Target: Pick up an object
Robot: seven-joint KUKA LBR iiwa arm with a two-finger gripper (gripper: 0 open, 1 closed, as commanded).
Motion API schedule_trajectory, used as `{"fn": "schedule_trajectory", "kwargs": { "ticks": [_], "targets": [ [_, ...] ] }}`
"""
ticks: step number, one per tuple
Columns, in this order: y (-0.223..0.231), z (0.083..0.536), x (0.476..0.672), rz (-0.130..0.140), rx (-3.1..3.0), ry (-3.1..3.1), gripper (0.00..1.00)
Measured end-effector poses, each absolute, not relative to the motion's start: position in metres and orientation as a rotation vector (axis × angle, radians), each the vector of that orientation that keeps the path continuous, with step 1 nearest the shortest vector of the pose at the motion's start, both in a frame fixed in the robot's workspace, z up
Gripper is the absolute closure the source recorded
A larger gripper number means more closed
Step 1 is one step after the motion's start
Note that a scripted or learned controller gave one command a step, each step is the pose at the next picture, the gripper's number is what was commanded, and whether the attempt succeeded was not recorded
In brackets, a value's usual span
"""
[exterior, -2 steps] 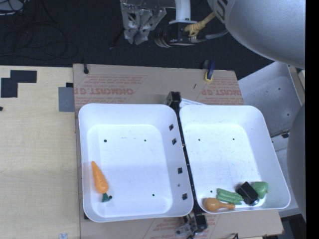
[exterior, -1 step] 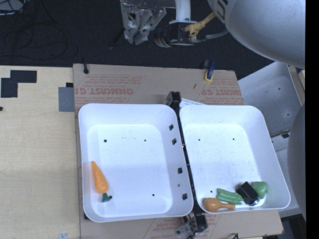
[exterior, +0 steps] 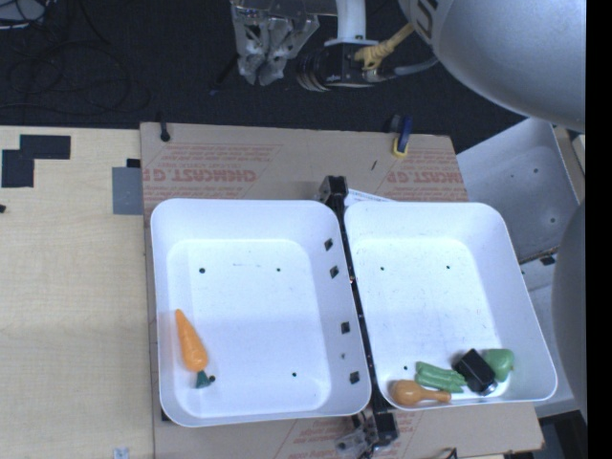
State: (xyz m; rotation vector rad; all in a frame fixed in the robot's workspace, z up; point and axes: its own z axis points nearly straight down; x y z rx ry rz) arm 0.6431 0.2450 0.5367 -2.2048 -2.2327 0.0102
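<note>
An orange toy carrot (exterior: pixel 190 342) with a green top lies near the front left corner of the left bin (exterior: pixel 164 256). In the front right corner of the right bin (exterior: pixel 521 256) lie an orange pear-shaped toy (exterior: pixel 417 393), a green pea pod (exterior: pixel 441 378), a black block (exterior: pixel 474 370) and a green piece (exterior: pixel 499 360), all bunched together. My gripper (exterior: pixel 265 68) hangs high over the dark floor behind the bins, far from every object. It is open and nothing is between its fingers.
The bins sit on a cardboard sheet (exterior: pixel 287 161) on a wooden bench (exterior: pixel 67 285). A black divider clip strip (exterior: pixel 346 295) runs between the bins. The large grey arm body (exterior: pixel 507 27) fills the upper right. A blue-yellow clamp (exterior: pixel 403 134) holds the cardboard's far edge.
</note>
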Motion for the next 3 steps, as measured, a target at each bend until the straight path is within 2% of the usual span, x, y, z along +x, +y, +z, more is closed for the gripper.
{"fn": "schedule_trajectory", "kwargs": {
  "ticks": [3],
  "targets": [
    [0.2450, 0.5367, 0.6431, 0.011, -2.203, -2.234, 1.00]
  ]
}}
